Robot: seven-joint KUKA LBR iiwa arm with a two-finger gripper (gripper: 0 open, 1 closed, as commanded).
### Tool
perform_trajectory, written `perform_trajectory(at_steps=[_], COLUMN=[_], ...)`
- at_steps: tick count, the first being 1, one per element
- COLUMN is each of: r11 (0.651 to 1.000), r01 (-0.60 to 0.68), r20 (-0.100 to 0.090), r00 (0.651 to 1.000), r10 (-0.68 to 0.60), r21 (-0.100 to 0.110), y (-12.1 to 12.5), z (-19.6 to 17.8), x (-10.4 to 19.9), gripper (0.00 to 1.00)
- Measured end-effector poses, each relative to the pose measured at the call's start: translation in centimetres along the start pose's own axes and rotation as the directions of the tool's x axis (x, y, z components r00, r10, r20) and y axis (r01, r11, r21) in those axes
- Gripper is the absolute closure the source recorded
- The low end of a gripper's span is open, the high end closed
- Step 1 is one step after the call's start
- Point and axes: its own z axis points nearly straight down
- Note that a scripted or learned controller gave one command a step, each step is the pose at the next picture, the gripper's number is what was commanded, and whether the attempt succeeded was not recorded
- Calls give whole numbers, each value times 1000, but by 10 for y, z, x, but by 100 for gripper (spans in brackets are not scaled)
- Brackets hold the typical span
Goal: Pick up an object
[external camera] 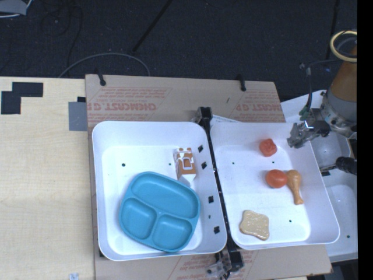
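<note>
Nearest the lens, a tan bread-shaped piece lies at the front of the right bin. Behind it sit a red ball touching a tan drumstick, and farther back a smaller red lump. Across the divider, the left bin holds a blue divided plate and a small orange-and-white toy just behind it. At the right bin's far right corner hangs the claw (too small and blurred to tell whether it is clenched), with nothing visibly in it.
</note>
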Motion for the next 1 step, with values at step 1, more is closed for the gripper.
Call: perform_trajectory(at_steps=[1], r11=[1000], r01=[0], r20=[0], r00=[1000], r10=[0], r21=[0], y=[0], z=[-27], x=[-1], gripper=[100])
